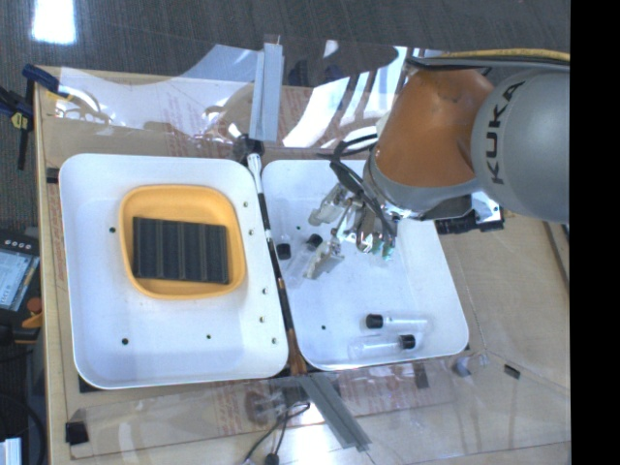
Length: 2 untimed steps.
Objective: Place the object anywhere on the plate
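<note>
Camera view: gripper (pixel 334 240) hangs over the right bin (pixel 441 298), its grip state unclear. Two vials (pixel 392 323) lie below it, far from the plate (pixel 179 201); light, slippery, best gripped mid-barrel.

Dark carpet floor (pixel 174 8) lies beyond my wooden worktop (pixel 504 289), with a bright light patch (pixel 53 8) at upper left.
</note>
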Tool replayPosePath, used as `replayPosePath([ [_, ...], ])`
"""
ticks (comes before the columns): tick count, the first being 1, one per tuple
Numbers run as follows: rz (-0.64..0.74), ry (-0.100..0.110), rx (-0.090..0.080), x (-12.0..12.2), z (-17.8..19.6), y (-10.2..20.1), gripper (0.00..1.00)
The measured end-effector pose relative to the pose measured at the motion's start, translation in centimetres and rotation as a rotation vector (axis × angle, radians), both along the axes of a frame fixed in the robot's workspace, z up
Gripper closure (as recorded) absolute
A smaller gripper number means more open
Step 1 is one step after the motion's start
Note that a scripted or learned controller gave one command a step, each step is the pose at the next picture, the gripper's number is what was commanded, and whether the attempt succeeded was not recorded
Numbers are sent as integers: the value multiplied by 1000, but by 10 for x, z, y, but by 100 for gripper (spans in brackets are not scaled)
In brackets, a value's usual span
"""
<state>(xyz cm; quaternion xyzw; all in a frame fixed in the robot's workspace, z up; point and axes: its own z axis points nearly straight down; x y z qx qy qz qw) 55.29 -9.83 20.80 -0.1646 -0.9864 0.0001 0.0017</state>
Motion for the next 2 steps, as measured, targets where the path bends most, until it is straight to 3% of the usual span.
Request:
replayPosePath([
  [1, -30, -1, -1, -28, 21, 78, 0],
  [2, 64, 0, 0, -10, -17, 105, 0],
])
